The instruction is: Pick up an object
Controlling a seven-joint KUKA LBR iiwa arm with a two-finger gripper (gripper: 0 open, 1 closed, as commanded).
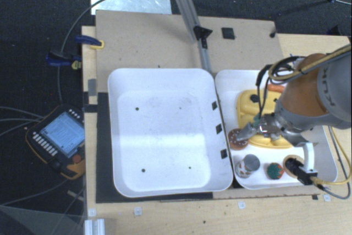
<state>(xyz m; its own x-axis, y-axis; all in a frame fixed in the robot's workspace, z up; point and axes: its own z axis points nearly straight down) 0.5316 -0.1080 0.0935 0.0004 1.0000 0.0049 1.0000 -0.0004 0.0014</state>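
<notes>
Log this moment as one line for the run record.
arm: over right bin | hand: low, beside yellow object | nearby: brown ring, grey-capped piece, green ball | left bin: untouched | grasp: unconfirmed

High slanted view over both bins [165,77]

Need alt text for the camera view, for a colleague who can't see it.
The grey and orange arm reaches into the right bin, its gripper low over a yellow object. A brown ring, grey piece and green ball lie nearby.
</notes>
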